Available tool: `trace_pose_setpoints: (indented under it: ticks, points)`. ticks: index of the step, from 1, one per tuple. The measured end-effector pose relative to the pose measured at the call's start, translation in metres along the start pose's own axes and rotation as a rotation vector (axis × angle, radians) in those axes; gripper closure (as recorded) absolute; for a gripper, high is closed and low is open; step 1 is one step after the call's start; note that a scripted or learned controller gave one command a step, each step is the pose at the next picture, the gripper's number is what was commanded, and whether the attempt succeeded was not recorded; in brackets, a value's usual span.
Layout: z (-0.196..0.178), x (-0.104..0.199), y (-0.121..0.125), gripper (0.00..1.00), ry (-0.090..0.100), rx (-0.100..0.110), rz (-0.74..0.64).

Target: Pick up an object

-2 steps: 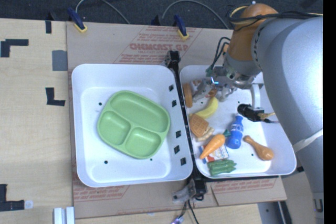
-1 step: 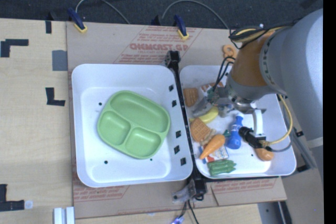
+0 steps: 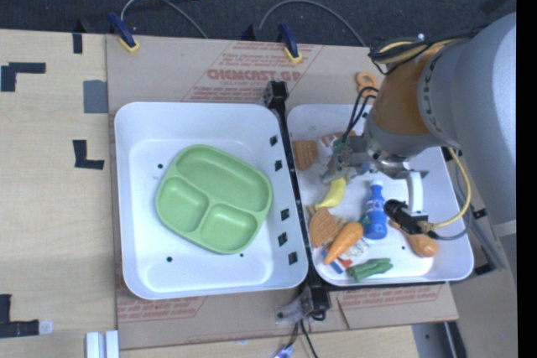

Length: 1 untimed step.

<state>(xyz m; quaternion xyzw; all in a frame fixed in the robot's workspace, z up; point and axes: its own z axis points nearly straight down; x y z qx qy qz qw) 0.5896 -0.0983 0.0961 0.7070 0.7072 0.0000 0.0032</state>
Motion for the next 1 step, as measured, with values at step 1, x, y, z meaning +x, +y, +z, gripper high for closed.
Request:
trace_pose_setpoints:
  ticks: [1]
  points:
    - [-0.0888, 0.0844, 0.0205, 1.00, 0.005, 0.004, -0.002]
